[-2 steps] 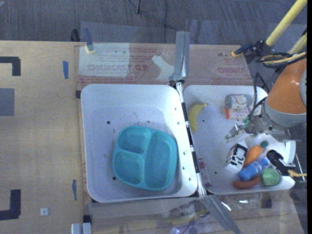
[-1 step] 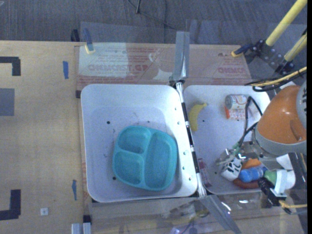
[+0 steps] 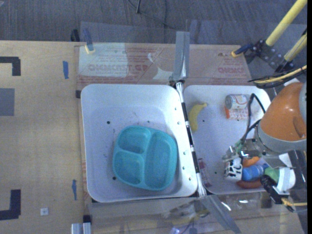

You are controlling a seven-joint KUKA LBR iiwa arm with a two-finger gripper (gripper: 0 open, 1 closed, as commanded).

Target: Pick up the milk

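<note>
While the arm reaches in from three o'clock, we see its gripper low over the right bin, toward five o'clock of that bin. We cannot tell how it is set. Just below it, at six o'clock, stands the milk, a small black-and-white spotted carton, crowded by a blue toy and a red one. Up at twelve o'clock lies a can; a banana rests at ten. A teal divided plate sits in the left bin.

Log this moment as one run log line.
arm: over right bin | gripper: above milk carton | grasp: unconfirmed
</note>
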